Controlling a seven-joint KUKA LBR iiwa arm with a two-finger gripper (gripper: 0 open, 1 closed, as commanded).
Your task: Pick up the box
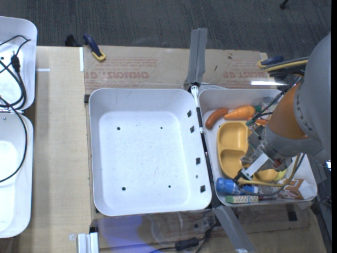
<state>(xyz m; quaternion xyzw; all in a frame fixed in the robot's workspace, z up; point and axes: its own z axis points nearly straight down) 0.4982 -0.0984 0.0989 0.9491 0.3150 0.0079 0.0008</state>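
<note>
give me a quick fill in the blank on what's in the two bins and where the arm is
1. The arm reaches into the ____ bin as the camera sees it.
2. The compartment tray in that bin is ____ in colour.
3. The carrot lies beside a red ____.
4. The gripper hangs just above a ____ bottle.

Missing words: right; yellow; sausage; blue

left bin (pixel 100 141): floor open edge to edge, free passage. right bin (pixel 210 141): crowded; yellow tray (pixel 234 146) mid-floor, carrot (pixel 239 112) and sausage (pixel 215 117) along far edge, blue bottle (pixel 227 185) and box (pixel 242 199) at near edge. arm (pixel 295 120) blocks its right side.
</note>
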